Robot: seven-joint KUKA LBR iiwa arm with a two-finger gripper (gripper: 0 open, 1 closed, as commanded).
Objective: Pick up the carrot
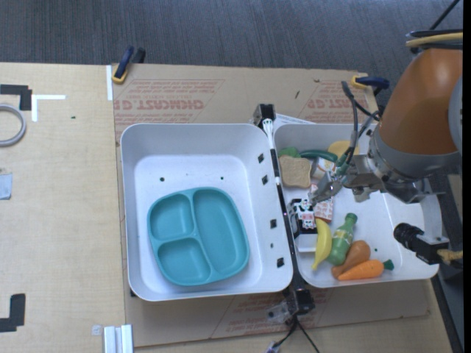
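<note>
The carrot (362,271), orange with a green stub at its right end, lies flat along the front wall of the right bin (412,219). A brownish-orange piece (356,254) rests against it, just behind. My gripper (322,191) hangs over the left middle of that bin, above a small pink-and-white packet (324,212). It is well behind and to the left of the carrot. Nothing shows in its grasp.
A green bottle (341,240) and a banana (322,243) lie just left of the carrot. A bread slice (296,172) and small toys crowd the bin's back left. The left bin (140,197) holds a teal divided plate (197,235). The arm's bulk covers the right bin's far right.
</note>
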